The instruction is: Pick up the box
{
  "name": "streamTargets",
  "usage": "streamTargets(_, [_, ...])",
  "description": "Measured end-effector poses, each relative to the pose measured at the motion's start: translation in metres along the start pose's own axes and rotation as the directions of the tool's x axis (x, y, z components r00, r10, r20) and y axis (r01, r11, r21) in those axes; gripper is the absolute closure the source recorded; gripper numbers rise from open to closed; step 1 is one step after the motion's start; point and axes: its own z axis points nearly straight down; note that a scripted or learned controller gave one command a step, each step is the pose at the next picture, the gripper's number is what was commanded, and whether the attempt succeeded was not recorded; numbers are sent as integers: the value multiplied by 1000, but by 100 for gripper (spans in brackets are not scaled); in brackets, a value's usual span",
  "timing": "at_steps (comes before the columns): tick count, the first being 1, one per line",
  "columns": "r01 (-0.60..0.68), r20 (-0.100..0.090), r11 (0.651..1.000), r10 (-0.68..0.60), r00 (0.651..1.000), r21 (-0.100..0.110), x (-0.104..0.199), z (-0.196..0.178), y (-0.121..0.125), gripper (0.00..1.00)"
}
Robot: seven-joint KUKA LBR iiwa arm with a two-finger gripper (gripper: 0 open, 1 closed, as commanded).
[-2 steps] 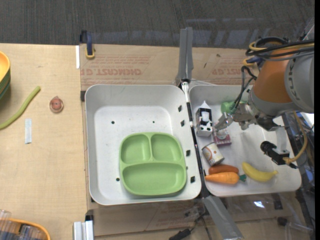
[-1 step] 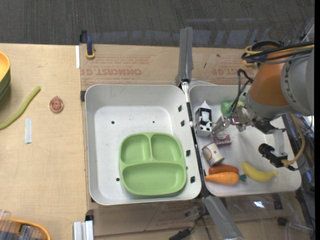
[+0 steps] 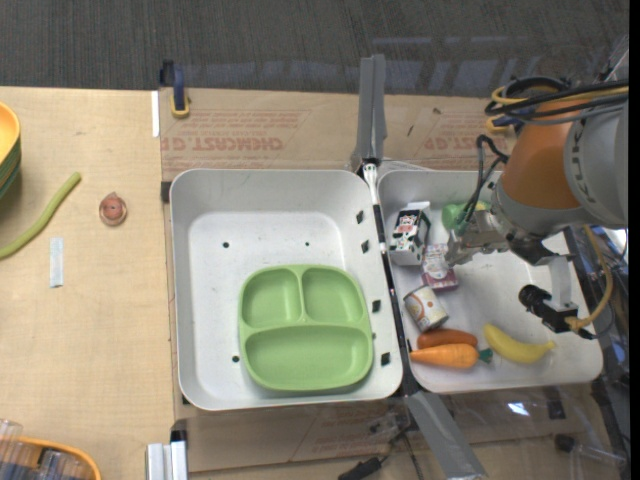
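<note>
The box [image 3: 408, 231], a small white carton with black and red print, stands in the right bin [image 3: 560, 363] near its upper left corner, against the left wall. My gripper [image 3: 458, 246] hangs just to the right of the box, over a pink packet [image 3: 440, 271]. Its grey body and the orange band [image 3: 540, 173] hide part of the bin's far side. Nothing can be seen held.
The right bin also holds a green object [image 3: 455, 213] behind the gripper, a small can [image 3: 427, 309], a carrot [image 3: 446, 354] and a banana [image 3: 517, 344] along the front. A green divided plate [image 3: 305, 328] lies in the left bin [image 3: 200, 268].
</note>
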Motion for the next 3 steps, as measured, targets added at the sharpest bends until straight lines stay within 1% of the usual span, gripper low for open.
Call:
streamTargets(1, [294, -11, 956, -294, 956, 14, -24, -79, 50, 100])
streamTargets(2, [295, -11, 955, -295, 956, 14, -24, -79, 50, 0])
streamTargets(3, [206, -9, 978, -206, 979, 14, -3, 8, 28, 0])
